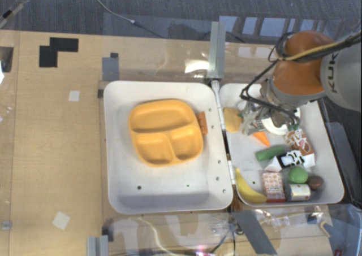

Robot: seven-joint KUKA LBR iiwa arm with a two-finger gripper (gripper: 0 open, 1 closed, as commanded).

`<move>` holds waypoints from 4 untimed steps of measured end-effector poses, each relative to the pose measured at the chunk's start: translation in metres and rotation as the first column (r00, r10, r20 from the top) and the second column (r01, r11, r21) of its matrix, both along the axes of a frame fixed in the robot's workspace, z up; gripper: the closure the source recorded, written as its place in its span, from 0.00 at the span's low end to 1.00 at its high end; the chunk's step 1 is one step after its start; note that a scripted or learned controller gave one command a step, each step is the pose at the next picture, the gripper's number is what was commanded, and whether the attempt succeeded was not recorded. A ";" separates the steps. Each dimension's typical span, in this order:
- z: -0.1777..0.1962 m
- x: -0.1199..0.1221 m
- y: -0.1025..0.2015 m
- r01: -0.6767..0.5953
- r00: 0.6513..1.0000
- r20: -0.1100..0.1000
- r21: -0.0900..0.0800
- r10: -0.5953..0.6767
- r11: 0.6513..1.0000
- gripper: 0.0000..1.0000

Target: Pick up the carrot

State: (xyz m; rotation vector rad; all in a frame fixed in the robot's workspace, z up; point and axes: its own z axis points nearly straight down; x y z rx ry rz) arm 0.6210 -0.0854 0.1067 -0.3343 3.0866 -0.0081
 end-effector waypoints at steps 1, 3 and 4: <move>0.083 -0.007 0.061 -0.195 0.981 -0.021 0.000 0.195 0.981 1.00; 0.009 -0.051 -0.002 -0.057 0.998 -0.034 0.001 0.057 0.998 0.00; -0.016 -0.016 -0.008 -0.069 0.997 -0.019 -0.001 0.069 0.998 0.00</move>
